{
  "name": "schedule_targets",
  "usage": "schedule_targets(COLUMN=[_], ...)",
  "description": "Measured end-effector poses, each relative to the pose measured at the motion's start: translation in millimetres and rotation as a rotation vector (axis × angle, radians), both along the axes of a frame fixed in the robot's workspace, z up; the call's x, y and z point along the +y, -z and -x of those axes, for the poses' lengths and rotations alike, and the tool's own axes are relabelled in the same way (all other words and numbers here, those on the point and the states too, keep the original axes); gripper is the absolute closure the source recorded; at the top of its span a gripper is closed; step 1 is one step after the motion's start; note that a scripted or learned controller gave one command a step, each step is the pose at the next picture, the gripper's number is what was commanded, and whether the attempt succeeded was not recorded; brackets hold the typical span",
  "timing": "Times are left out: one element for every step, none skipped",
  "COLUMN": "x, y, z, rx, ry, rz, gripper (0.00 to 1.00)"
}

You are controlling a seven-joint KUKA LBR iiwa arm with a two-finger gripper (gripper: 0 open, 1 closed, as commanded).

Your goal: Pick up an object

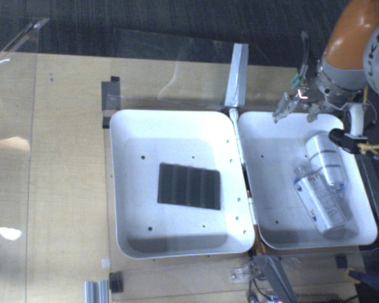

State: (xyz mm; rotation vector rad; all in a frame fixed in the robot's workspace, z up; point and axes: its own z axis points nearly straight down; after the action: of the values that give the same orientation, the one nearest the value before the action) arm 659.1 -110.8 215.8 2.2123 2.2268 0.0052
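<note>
The right bin [265,163] holds a clear plastic bottle [322,185] lying on its side toward the bin's right wall, long axis running from far to near and leaning slightly rightward as it comes near. The gripper [297,106] hangs over the bin's far edge, so the bottle lies nearward and a little right of it; I cannot tell its state.

The clear plastic bottle [322,185] fills the right bin's [271,226] right half; its left half lies open. The raised divider [243,169] between the bins blocks sideways passes.
</note>
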Motion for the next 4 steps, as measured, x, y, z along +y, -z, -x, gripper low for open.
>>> schedule_targets(x=[-55.0, -72.7, -53.5, -37.6], y=[119.5, 126.9, 126.8, 125.9], z=[23.4, 67.2, 74.6, 109.8], rx=[-0.004, -0.009, -0.008, -0.010], ry=[-0.060, -0.267, -0.365, -0.441], rz=[-0.002, -0.021, 0.004, 0.006], gripper=[0.00, 0.00, 0.00, 0.00])
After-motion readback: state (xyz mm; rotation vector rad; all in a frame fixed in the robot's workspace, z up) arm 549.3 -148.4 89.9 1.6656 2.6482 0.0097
